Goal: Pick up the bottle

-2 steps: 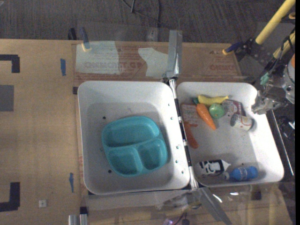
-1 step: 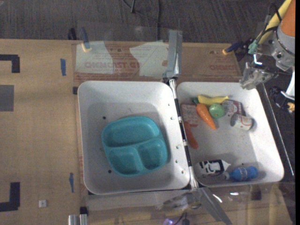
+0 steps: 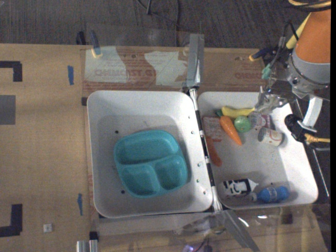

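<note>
Far left of the fingers, the left-hand shallow white bin (image 3: pixel 100 114) holds a teal three-compartment plastic tray (image 3: pixel 151 163). In the right-hand shallow white bin (image 3: pixel 294 161), just left of the fingers, lie an orange plastic carrot (image 3: pixel 230 129), a yellow banana (image 3: pixel 237 111) and a green ball (image 3: pixel 242 123). The two-finger gripper (image 3: pixel 266 105) hangs at the bin's far side; whether its fingers are apart I cannot tell. The small blue plastic bottle (image 3: pixel 272 194) lies well toward the near wall from them, long axis across the bin, beside a black-and-white carton (image 3: pixel 239 187), with bare floor between.

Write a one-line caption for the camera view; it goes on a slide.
End effector above the right bin's far side; blue bottle lies at its near edge; teal divided plate in the left bin.
</note>
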{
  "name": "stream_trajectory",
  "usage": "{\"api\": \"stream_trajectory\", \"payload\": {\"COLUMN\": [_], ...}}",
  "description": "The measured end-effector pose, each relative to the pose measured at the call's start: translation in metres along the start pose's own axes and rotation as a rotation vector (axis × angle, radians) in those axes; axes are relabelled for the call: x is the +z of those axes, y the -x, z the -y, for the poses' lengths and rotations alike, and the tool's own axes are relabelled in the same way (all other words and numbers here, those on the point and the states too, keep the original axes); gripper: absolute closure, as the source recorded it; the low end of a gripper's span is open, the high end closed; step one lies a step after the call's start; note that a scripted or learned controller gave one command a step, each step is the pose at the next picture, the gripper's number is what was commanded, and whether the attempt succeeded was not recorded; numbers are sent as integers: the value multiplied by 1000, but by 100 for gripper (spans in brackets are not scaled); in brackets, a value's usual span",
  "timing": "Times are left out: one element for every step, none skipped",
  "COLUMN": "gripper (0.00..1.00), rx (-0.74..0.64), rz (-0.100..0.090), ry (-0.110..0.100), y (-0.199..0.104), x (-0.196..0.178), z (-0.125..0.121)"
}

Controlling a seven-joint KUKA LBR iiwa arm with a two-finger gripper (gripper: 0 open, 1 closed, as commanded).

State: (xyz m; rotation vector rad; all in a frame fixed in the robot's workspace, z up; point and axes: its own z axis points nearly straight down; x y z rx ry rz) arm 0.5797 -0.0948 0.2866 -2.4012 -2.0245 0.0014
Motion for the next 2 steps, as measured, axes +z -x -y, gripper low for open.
{"api": "stream_trajectory", "payload": {"gripper": [100, 100], "rx": [91, -41], "rz": [-1, 0], "ry": [-1, 0], "y": [-12, 51], "x": [38, 80], "z": [-16, 6]}}
